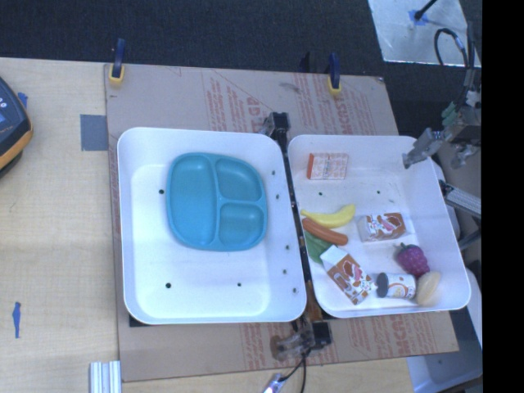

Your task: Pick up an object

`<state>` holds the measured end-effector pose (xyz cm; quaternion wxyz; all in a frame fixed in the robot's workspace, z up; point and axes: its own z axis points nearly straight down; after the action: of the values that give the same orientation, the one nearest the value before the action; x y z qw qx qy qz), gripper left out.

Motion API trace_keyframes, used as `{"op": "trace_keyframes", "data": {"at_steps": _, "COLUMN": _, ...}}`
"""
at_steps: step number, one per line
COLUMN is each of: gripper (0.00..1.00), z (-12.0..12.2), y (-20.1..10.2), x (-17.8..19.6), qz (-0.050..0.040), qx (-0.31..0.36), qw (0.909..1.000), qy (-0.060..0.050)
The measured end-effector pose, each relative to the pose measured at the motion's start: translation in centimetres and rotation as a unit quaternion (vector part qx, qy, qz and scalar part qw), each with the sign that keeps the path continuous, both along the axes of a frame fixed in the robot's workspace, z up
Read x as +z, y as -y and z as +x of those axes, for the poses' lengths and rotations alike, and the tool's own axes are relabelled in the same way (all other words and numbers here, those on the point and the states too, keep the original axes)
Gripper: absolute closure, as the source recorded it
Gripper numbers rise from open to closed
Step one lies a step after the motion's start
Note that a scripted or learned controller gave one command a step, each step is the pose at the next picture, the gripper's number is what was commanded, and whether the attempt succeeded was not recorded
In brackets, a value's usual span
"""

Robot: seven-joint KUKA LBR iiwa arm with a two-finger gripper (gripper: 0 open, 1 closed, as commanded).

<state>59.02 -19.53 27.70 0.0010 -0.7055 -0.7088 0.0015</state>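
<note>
Camera view from above the bench: the gripper (427, 147) sits at the 3 o'clock edge of the scene, over the 1 o'clock corner of the right shallow white bin (426, 188). It is small and partly cut off, so I cannot tell whether it is open or closed, and nothing can be seen held in it.

The things to pick lie in the right bin. A small orange-and-white carton (327, 166) lies toward 11 o'clock in it. Near the centre, a yellow plastic banana (332, 216) lies just above an orange-red toy sausage (326, 233), with a green plastic piece (313, 248) just beside the sausage at its 7 o'clock. A white-and-red snack packet (383, 226) lies at 3 o'clock from the banana. At 5 o'clock in the bin is a purple bunch of toy grapes (413, 260); below it a small printed can (395, 286) lies on its side, touching a beige rounded piece (427, 287). A red-and-white printed carton (348, 277) lies at 6 o'clock.

The left shallow white bin (147, 293) holds a light blue divided plastic plate (217, 201), toward 12 o'clock. Both bins rest on a brown cardboard sheet (205, 97).
</note>
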Motion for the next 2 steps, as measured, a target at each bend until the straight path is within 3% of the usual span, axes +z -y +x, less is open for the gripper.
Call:
{"op": "trace_keyframes", "data": {"at_steps": 1, "gripper": 0.00, "z": -0.2, "y": -5.9, "x": -8.2, "qz": 0.0001, "qx": 0.001, "qw": 1.0000, "qy": -0.001}}
{"op": "trace_keyframes", "data": {"at_steps": 2, "gripper": 0.00, "z": -3.0, "y": -6.8, "x": -16.5, "qz": -0.0026, "qx": 0.000, "qw": 1.0000, "qy": 0.007}}
